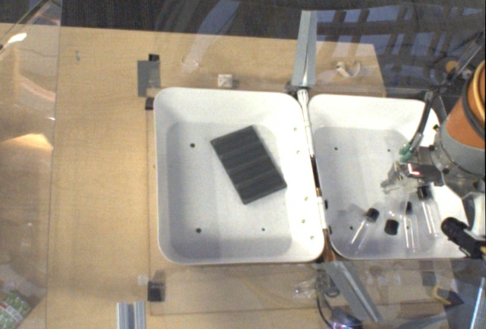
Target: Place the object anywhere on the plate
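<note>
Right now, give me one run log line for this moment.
arm: over right bin | pincer: low, near small clear pieces | dark ridged plate: left bin, nothing on it

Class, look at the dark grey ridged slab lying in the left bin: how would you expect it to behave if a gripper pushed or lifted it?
The dark grey slab lies flat and holds straight edges, so it is probably stiff rather than floppy. With its broad flat shape it seems unlikely to roll or tip; a push would probably slide it across the smooth floor of the left bin. Its low profile may make it awkward to pinch.
</note>
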`<state>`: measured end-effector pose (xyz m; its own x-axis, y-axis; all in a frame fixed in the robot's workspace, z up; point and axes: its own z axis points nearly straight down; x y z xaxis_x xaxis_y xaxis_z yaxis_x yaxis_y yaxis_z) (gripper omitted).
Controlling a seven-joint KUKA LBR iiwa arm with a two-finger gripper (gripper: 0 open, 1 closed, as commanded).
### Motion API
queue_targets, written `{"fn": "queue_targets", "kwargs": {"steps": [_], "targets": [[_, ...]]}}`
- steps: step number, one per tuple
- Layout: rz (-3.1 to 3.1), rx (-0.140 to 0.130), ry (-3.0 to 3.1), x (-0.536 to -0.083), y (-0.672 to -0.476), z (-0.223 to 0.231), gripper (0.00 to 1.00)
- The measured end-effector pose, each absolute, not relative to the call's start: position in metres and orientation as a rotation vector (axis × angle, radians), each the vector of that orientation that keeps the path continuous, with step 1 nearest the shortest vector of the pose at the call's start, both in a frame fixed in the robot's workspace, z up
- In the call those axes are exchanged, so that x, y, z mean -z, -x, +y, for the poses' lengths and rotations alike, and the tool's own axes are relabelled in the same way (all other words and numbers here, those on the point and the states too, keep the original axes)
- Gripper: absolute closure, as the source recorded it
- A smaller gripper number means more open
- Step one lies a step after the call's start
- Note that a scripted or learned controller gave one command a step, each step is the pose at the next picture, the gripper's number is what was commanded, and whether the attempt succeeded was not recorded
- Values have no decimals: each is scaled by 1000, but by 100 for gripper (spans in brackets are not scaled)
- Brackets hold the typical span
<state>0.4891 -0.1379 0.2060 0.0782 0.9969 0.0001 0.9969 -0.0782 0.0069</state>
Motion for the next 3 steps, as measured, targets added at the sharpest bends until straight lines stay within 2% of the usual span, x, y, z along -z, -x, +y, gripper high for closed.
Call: {"fn": "queue_targets", "kwargs": {"steps": [1, 2, 3], "targets": [[1927, -3, -2477, -244, -505, -136, 100], [1974, -3, -2439, -253, -546, -159, 100], [1974, -3, -2439, -261, -578, -181, 100]]}}
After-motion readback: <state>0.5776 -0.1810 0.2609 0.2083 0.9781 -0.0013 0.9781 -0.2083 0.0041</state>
